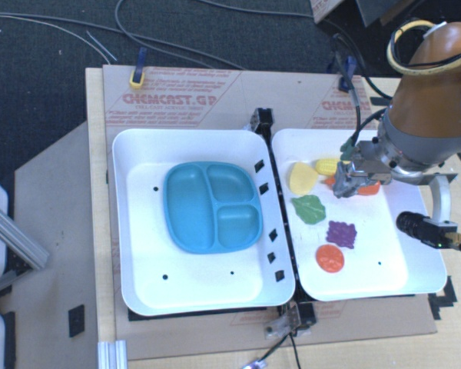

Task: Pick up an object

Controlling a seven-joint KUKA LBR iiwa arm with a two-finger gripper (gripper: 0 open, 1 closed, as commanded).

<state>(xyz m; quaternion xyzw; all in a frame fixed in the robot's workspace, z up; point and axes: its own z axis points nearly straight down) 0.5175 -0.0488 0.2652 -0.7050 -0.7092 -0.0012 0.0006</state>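
Over the right bin (pixel 384 271) the grey arm reaches in from the right, its orange band high at the far right corner of the view, and the gripper (pixel 346 181) hangs low above the far part of that bin. Whether its jaws are open, closed or gripping anything cannot be told (the wrist and cabling cover them from above). Just beside the gripper, on its right and partly beneath it, lies an orange-red piece (pixel 366 188), only part of which is visible. Touching the gripper's left side is a small yellow piece (pixel 326 165), and left of that sits a larger pale yellow item (pixel 303 178). Nearer the viewer, a green leafy item (pixel 310 208) lies just beside the pale yellow one. A purple cluster (pixel 341 233) rests to its right and a little nearer, with a round orange-red item (pixel 330 259) nearer again, close to it but apart.

On the left bin's floor (pixel 138 271) a teal divided plate (pixel 212 206) lies flat, roughly centred, with three compartments. Both bins sit side by side on a cardboard-covered bench (pixel 177 98), a black strip (pixel 275 206) running between them.
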